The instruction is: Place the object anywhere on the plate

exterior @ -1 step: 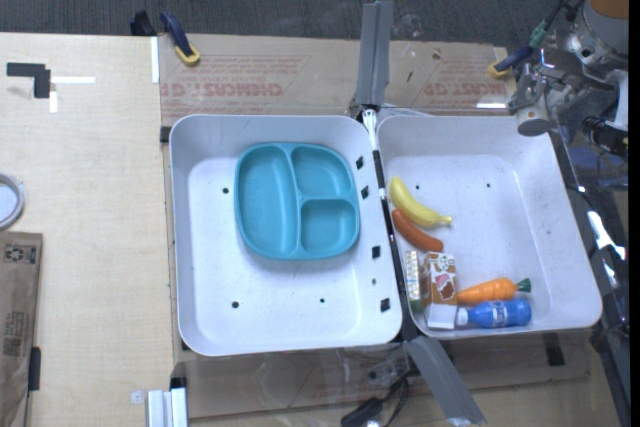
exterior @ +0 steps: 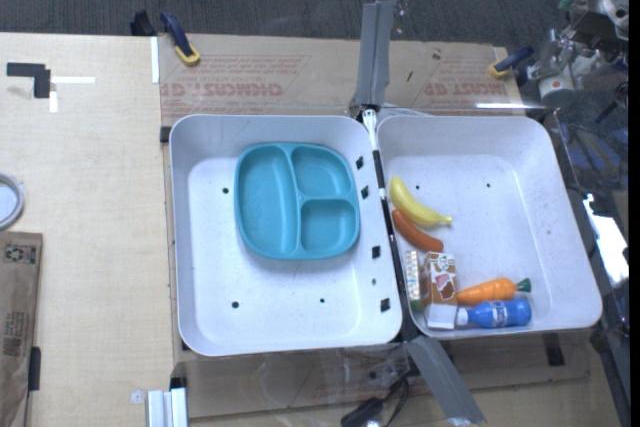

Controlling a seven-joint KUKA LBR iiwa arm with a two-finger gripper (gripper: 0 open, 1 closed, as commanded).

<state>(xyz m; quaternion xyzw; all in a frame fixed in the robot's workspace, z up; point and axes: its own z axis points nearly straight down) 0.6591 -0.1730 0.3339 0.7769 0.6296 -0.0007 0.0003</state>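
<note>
- Sitting in the left bin (exterior: 200, 245), the teal divided plate (exterior: 297, 200) offers three bare compartments, any of which would serve as a drop site.
- Candidate objects crowd the right bin (exterior: 520, 165): banana (exterior: 418, 203), sausage (exterior: 417, 232), carton (exterior: 438, 278), carrot (exterior: 490, 290), blue bottle (exterior: 495, 315).
- Gripper state: cannot tell; nothing lifted yet.

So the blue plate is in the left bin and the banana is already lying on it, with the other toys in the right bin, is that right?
Not quite. The camera view shows the banana is not on the blue plate; it lies in the right bin near the divider, beside the sausage. The plate does sit in the left bin, and the other toys are in the right bin.
</note>
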